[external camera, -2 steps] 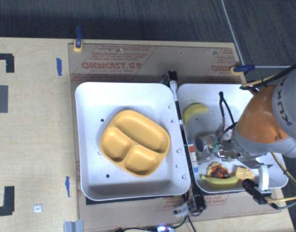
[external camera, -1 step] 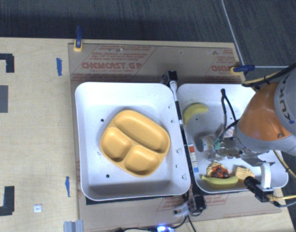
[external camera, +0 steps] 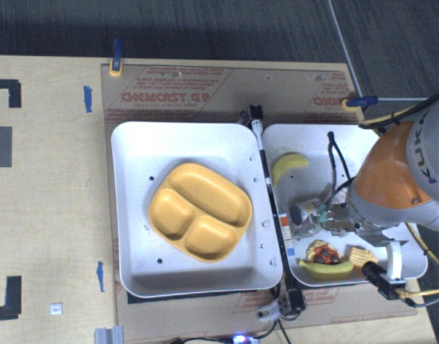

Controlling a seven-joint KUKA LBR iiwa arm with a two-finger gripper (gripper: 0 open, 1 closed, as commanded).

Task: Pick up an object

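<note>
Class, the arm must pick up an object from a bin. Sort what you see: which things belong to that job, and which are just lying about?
Belongs to the job:
the arm's gripper low in the right bin
bananas and a small mixed-colour item in that bin

Just lying about:
yellow divided tray in the left bin
blue clamp

tray [external camera: 199,211] lies in the left bin [external camera: 133,149]; two bananas [external camera: 288,166] [external camera: 326,267] lie in the right bin [external camera: 313,136].

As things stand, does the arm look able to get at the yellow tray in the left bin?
Probably yes: the yellow tray lies alone and uncovered in the left bin, though the arm is over the right bin.
</note>
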